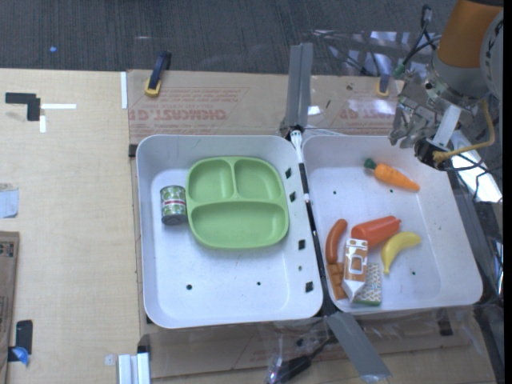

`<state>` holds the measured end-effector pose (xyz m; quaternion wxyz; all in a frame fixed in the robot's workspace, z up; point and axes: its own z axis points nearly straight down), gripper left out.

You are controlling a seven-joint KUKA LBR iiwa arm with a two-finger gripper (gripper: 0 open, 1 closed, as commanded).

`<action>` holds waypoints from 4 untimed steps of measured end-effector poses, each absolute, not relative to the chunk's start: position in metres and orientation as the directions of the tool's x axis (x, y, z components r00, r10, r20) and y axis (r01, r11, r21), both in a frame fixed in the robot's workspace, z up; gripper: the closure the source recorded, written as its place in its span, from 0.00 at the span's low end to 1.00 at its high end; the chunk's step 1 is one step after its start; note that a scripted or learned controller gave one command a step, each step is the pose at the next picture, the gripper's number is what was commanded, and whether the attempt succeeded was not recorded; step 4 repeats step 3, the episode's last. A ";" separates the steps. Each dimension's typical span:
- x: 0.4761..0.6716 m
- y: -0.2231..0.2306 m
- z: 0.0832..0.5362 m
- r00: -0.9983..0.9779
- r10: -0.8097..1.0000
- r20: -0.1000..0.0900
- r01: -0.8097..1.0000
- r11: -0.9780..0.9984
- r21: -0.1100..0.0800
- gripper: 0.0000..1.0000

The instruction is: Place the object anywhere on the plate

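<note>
Nearest edge, right bin (448,294): small carton (356,260), printed, boxy, lying flat against a green-and-white pouch (370,290). Hot dog sausage (336,241) just left of them, glossy red-orange, long and rounded. Beside it a red-orange pepper-like piece (376,229), smooth, touching a yellow banana (398,250), curved, plastic sheen.

Left bin (216,298): green plate (238,202), moulded, three compartments, rounded corners, matte. Small can (173,205) lies just beside its left rim, green printed label, metal end toward the camera.

Farther back in the right bin: carrot (392,176), orange, tapered, green tuft at its left end, lying alone, well apart from the other food.

My pincer (418,138) hangs over the far right corner of the right bin, above and right of the carrot, touching nothing I can make out. How far open it is I cannot tell; cables and metal parts clutter it.

Beyond the bins: cardboard sheet with red lettering on the surface (64,214), pale wood grain.
</note>
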<state>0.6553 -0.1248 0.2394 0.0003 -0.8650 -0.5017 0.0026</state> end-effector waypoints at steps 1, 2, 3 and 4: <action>0.659 -0.094 0.236 0.444 0.896 -0.004 0.896 -0.444 -0.005 1.00; 0.654 -0.095 0.194 0.347 0.938 -0.003 0.938 -0.347 -0.006 1.00; 0.659 -0.076 0.189 0.023 1.000 -0.001 1.000 -0.023 -0.004 1.00; 0.659 -0.076 0.189 0.023 1.000 -0.001 1.000 -0.023 -0.004 1.00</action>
